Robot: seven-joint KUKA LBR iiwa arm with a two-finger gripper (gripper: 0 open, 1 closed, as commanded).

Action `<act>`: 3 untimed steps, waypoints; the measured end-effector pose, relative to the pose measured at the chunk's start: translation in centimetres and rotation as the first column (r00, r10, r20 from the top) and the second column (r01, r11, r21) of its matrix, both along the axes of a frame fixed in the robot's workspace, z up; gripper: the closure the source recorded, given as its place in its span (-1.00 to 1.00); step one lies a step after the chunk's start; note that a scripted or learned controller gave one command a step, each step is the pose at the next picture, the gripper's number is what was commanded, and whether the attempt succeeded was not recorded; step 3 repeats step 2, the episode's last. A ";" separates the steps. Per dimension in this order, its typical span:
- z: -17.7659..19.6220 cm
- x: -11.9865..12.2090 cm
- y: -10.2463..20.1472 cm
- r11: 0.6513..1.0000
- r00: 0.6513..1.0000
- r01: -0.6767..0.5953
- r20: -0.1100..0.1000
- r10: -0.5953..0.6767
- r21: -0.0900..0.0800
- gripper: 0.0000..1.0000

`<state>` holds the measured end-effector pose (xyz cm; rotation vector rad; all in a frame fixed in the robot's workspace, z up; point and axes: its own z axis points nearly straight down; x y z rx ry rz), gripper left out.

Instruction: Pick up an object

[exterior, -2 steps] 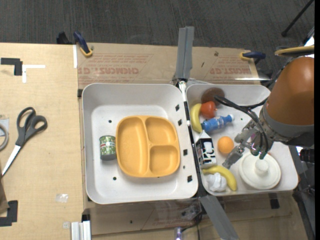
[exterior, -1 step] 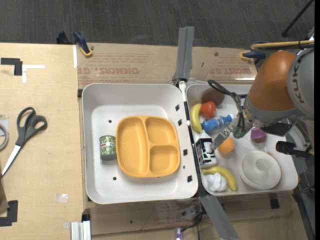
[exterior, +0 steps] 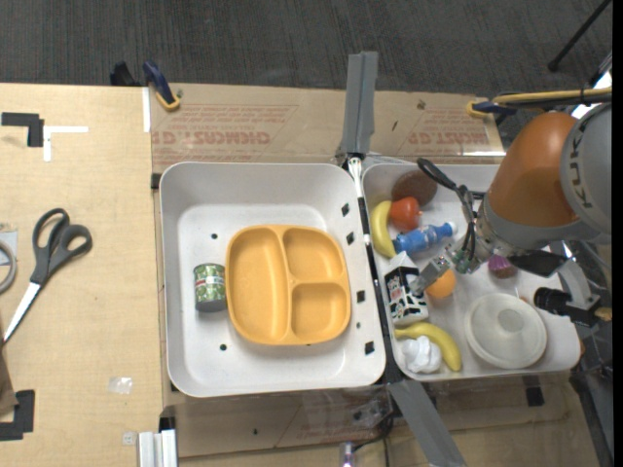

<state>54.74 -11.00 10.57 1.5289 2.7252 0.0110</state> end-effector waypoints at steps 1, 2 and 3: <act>1.0 0.2 -0.1 1.000 1.000 -0.001 0.008 0.001 -0.004 1.00; 11.0 -0.2 7.2 0.998 0.998 0.059 -0.018 -0.059 0.001 1.00; 11.0 -0.2 7.2 0.998 0.998 0.059 -0.018 -0.059 0.001 1.00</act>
